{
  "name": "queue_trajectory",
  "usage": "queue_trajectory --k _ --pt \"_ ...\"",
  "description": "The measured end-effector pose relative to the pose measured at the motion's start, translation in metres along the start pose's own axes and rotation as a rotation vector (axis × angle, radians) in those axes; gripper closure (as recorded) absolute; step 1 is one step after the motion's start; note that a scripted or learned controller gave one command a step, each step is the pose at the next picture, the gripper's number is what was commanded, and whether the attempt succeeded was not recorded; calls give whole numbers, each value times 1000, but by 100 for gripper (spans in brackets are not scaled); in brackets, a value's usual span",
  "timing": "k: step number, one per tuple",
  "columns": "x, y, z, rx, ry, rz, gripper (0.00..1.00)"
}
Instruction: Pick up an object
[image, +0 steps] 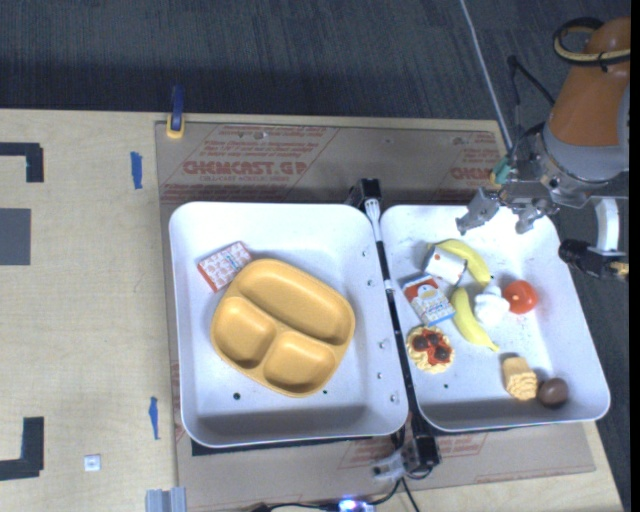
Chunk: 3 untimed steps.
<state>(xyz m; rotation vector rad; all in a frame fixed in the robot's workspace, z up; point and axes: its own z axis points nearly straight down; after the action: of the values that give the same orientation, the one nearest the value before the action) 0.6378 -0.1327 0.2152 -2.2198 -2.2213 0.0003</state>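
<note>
My gripper (505, 211) hangs over the far edge of the right bin (580, 330), its two fingers spread open with nothing between them. Below it in that bin lie a yellow banana (468, 300), a white carton (446, 265), a small red-and-white packet (426, 298), a white round piece (490, 307), a red tomato (520, 296), a pizza-like toy (431, 348), a tan cookie (518, 378) and a brown ball (553, 391). The banana's top end is the nearest item to the fingers.
The left bin (190, 250) holds a yellow three-compartment tray (283, 325) and a small red-and-white card (223, 264). Both bins rest on a brown cardboard sheet (300, 160) on the wooden bench. A black divider (375, 230) runs between the bins.
</note>
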Motion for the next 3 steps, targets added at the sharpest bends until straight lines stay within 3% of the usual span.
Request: queue_trajectory --k 1,2,3 --pt "3 -57 113 -3 -2 1 0" --pt "3 -56 103 -7 -2 2 100" --pt "3 -56 103 -7 -2 2 0"
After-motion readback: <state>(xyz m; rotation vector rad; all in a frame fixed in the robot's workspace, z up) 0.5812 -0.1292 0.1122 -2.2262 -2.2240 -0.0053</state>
